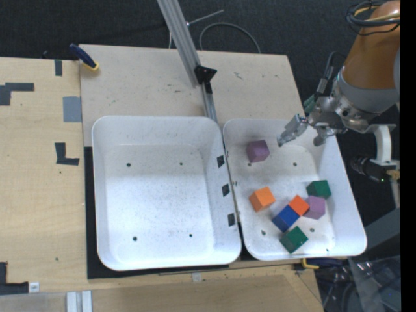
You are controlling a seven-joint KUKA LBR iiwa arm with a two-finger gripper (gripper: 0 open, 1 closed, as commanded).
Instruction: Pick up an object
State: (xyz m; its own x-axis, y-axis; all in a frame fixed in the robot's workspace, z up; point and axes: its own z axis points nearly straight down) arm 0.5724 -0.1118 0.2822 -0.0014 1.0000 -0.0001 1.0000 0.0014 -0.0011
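The right bin (341,194) holds several small blocks. A purple block (258,151) sits alone near its far side. An orange block (262,198) lies in the middle. At the near right cluster a blue block (285,218), a second orange block (299,205), a pale purple block (316,207), a green block (319,188) and another green block (294,238). My gripper (304,133) hangs open over the bin's far right part, to the right of the purple block, with nothing between its fingers.
The left bin (104,174) stands beside the right one. A slanted metal rail (182,34) runs down to the gap between the bins. A blue and yellow tool (84,56) lies at the bench's far left.
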